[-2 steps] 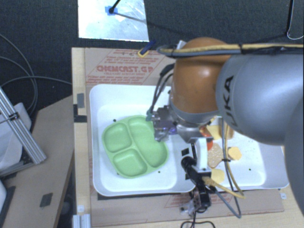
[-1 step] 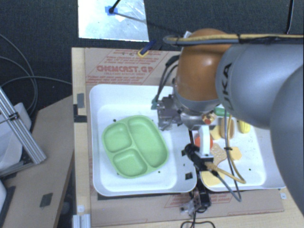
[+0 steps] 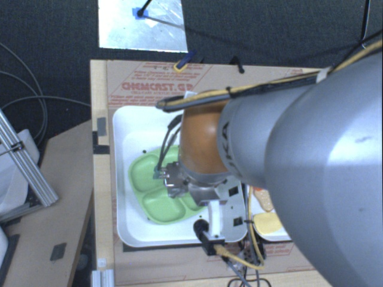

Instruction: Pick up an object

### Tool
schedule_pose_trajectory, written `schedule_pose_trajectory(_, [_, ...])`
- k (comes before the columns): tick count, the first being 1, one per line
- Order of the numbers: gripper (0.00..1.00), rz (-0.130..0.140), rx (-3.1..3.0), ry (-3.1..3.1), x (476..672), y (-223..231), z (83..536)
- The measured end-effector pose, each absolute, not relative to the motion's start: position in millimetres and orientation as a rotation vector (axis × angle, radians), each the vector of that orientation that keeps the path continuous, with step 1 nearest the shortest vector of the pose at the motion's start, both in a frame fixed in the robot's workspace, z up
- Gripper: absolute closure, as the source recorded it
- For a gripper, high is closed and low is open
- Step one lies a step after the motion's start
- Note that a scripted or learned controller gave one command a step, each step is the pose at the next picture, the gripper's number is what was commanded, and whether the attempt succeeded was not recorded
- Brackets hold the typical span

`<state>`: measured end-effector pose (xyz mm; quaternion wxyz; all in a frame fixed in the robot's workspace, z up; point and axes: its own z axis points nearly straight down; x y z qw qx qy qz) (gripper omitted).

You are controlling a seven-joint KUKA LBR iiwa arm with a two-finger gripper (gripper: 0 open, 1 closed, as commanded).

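Big grey arm [image 3: 323, 148] closest to the camera, filling the 3 to 5 o'clock part, with an orange band [image 3: 200, 142] just left of it near the middle. Black cables [image 3: 239, 90] along its top, from 9 o'clock of the band up toward 2 o'clock.

Below the band, the gripper [image 3: 173, 184], over the left bin [image 3: 122, 160]. Hard to tell how the pincer stands: hidden by the wrist, so cannot tell if wide, narrow or holding.

Green tray [image 3: 146, 178] with rounded cups lying in the left bin, at 8 o'clock from the middle, partly hidden under the wrist. Looks close to the gripper, maybe touching; too hard to say.

At 4 o'clock of the middle, a bit of the right bin [image 3: 275, 238], mostly hidden by the arm. Inside it, a yellow thing [image 3: 267, 223] and an orange-and-white thing [image 3: 262, 199] peeking out, too cut off to name.

Red writing on the brown cardboard sheet [image 3: 149, 79] under the bins: "CHEMCAST GP", upside down. Smaller red words above it, too tiny to read.

Dark carpet floor [image 3: 48, 40] around the bench. Shiny square sheet [image 3: 142, 17] at 12 o'clock with a blue bit on it. Metal rails [image 3: 24, 160] at 9 o'clock, and thin black wires on the floor.
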<state>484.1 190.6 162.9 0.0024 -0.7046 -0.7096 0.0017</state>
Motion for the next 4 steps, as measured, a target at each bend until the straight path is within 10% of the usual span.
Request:
schedule_pose_trajectory(1, [1.00,-0.028,-2.226,-2.231,536.0,172,104])
schedule_pose_trajectory(2, [1.00,-0.025,-2.255,-2.227,506.2,207,95])
schedule_pose_trajectory(3, [0.00,-0.023,-2.256,-2.228,505.1,207,93])
schedule_pose_trajectory(4, [0.00,-0.003,-2.243,-2.230,538.6,214,89])
